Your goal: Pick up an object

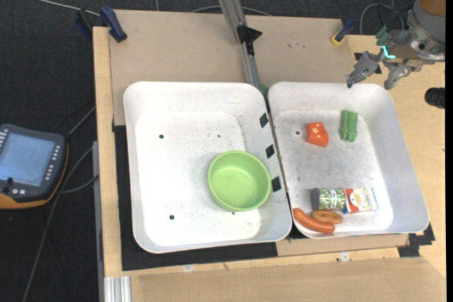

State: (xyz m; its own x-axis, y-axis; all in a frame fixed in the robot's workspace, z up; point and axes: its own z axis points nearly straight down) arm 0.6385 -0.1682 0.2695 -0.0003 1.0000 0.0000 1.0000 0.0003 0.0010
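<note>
Pincer point(376, 71) hangs at the upper right of the frame, over the back rim of the right bin point(407, 173), its two fingers spread apart and nothing between them. Your nearest candidate, the green block point(348, 125), lies just below and slightly left of it in the frame, its long axis running roughly up and down the picture. A red piece point(317, 134) sits just left of the block, so you would likely need to descend with care.

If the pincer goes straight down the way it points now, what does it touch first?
Probably the far rim of the right bin, not an item. The open pincer hangs over that edge; the green block lies nearer the camera. Height is unclear.
</note>
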